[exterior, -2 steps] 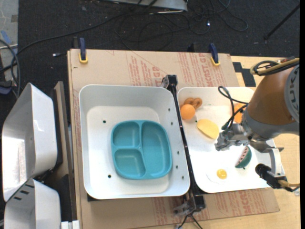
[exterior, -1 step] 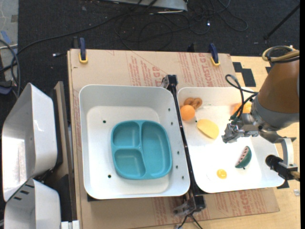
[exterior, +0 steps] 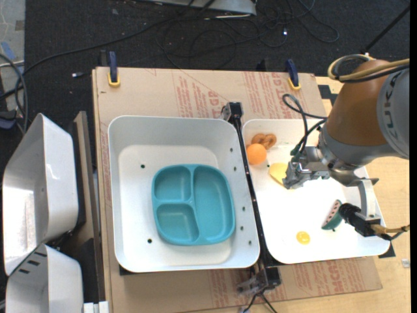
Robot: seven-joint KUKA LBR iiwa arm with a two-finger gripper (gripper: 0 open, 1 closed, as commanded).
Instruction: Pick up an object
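Observation:
The right bin (exterior: 287, 240) holds a pretzel (exterior: 264, 139), an orange ball (exterior: 257, 154), a pale yellow wedge (exterior: 279, 173), a watermelon slice (exterior: 331, 215) and a small yellow piece (exterior: 303, 237). My gripper (exterior: 294, 178) hangs low over the bin's upper middle, right beside the yellow wedge and touching or nearly touching its right edge. The arm's grey and orange body covers the bin's upper right part.
The left bin (exterior: 124, 175) carries a teal divided plate (exterior: 193, 204). A black divider (exterior: 246, 168) runs between the bins. White tubs (exterior: 39, 175) stand off the bench at the left. Cables lie on the dark floor behind.

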